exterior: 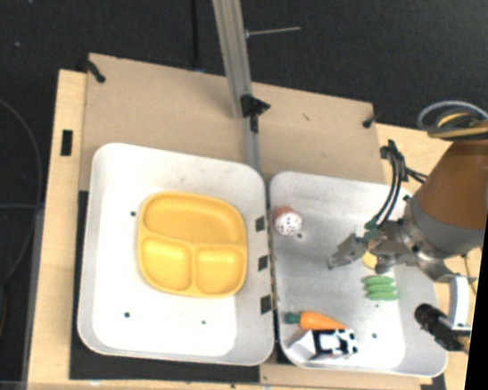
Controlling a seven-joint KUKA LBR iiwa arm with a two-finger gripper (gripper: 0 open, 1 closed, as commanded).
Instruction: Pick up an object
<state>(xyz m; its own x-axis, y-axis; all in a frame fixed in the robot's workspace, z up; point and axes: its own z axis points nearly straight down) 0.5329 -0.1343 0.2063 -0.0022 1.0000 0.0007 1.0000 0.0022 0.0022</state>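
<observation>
My gripper (363,254) hangs over the middle of the right bin (315,200). Its fingers stand apart and hold nothing. Just below and to the right of it lies a green ridged object (380,287). A small white ball with red marks (287,223) rests near the bin's left wall. Along the front edge lie an orange carrot (323,321) and, touching it, a black-and-white object (332,343).
The left bin (102,305) holds a yellow divided plate (192,244). A metal pole (236,62) slants up from between the bins at the back. The arm's grey and orange body (461,189) overhangs the right bin's far right side.
</observation>
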